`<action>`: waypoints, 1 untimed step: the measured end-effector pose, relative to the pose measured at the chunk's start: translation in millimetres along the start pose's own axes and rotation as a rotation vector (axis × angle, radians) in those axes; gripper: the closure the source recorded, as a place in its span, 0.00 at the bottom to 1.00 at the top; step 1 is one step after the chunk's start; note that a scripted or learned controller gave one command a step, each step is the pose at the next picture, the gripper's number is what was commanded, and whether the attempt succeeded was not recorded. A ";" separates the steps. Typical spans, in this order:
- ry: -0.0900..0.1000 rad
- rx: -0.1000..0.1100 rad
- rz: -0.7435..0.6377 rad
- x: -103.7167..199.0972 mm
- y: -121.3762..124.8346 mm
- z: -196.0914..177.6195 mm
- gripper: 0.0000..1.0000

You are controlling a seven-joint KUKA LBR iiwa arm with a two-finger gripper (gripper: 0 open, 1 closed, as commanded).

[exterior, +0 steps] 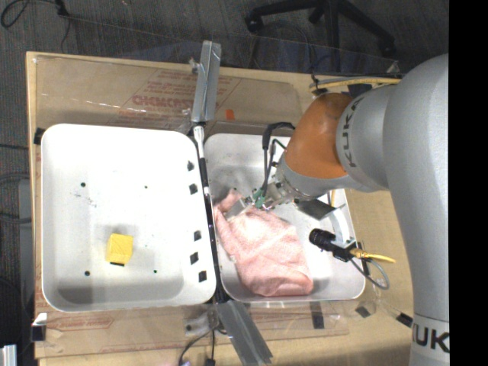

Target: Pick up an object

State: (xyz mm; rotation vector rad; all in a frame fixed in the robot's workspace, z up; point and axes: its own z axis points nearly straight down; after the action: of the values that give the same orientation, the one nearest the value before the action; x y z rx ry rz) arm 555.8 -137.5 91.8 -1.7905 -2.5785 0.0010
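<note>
Because the grey arm (415,151) reaches in from the right and bends down over the right bin (229,155), its bulk and the orange band (320,139) hide much of that bin's far right side, and the gripper (260,198) shows as a small cluster of metal and green parts low in the bin's middle. Whether the gripper is open or closed cannot be told from this slant, and nothing can be seen gripped in it. Next in size are the two white bins, which sit side by side on the bench (91,90). The left bin (114,166) lies well off to the gripper's left, beyond the metal bar (204,90) that divides the pair. The pink cloth (267,254) lies crumpled on the floor of the right bin, directly below the gripper in the view and spreading toward the near wall. Its long axis runs on a diagonal, from a narrower end just beside the gripper's left, close to the dividing wall, down to a broader rounded end near the bin's front right. The gripper sits at the cloth's upper edge, seemingly touching the folds there, though actual contact is not clear. Smallest is a yellow block (120,248), far to the gripper's left, resting alone on the near part of the left bin's floor.
</note>
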 end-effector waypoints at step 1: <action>0.000 0.001 -0.003 -0.8 -0.1 -9.8 1.00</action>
State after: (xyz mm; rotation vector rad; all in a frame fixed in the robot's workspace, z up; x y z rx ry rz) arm 556.0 -138.3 101.6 -1.7868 -2.5809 0.0020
